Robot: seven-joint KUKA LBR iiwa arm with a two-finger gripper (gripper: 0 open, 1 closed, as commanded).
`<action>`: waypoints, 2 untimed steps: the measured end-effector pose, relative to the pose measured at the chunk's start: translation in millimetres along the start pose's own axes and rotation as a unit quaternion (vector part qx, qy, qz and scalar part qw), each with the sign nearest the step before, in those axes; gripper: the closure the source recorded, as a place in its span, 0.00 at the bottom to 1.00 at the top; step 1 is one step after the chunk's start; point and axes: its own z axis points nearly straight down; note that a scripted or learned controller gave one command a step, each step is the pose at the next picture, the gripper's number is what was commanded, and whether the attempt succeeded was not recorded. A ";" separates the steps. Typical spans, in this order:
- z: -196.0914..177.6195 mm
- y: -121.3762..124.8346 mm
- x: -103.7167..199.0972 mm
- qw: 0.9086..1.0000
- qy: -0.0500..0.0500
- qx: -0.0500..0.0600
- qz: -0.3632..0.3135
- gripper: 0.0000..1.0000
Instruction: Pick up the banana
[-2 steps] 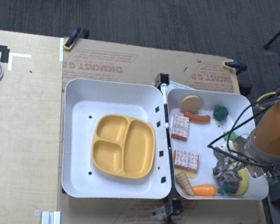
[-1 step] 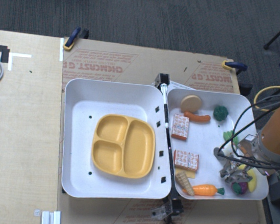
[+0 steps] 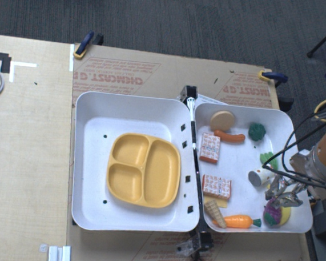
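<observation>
While the banana lies in the near right corner of the right bin, beside a purple toy, the gripper hangs just above it, seemingly placed for a grasp. Whether it is clenched or released, I cannot tell; its metal parts cover much of the fruit.

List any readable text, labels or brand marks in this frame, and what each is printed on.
"CHEMCAST GP": red print on the brown cardboard sheet under the bins, seen upside down at top left; repeated at top right, partly cut off by the right bin.
Smaller red lines below that print: too blurred to read.
Patterned boxes: no legible words.
</observation>
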 end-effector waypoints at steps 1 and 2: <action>25.7 -11.3 -7.6 0.996 -0.003 0.000 -0.086 1.00; 11.9 -14.2 -4.5 0.990 0.000 0.000 -0.138 1.00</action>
